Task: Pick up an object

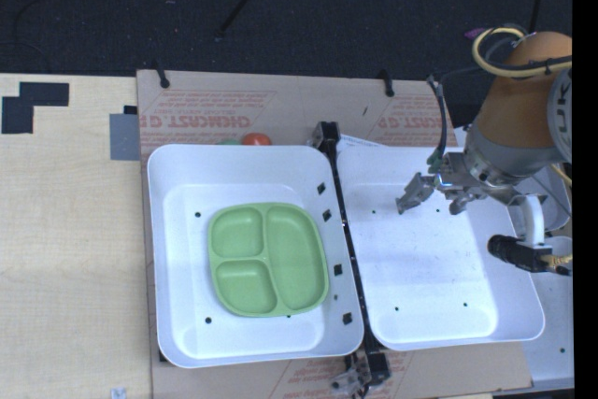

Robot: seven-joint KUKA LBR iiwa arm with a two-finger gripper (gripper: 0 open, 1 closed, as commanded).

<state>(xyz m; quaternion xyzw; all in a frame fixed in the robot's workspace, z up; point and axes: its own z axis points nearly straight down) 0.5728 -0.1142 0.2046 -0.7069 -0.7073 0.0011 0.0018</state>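
Note:
A green divided plate [269,259] lies flat in the left white bin [177,201]. My gripper [435,199] hangs over the back part of the right white bin [467,313], near its far wall. Its two fingers [411,198] are spread apart and open, with nothing between them. The grey arm with its orange band [528,89] reaches in from the right. The plate is well to the left of the gripper, across the divider between the bins.
A small red-orange object [255,140] and a bit of green beside it lie behind the left bin's far rim, on the cardboard. A black rail [341,238] runs between the bins. A black part [519,252] juts over the right bin's right rim.

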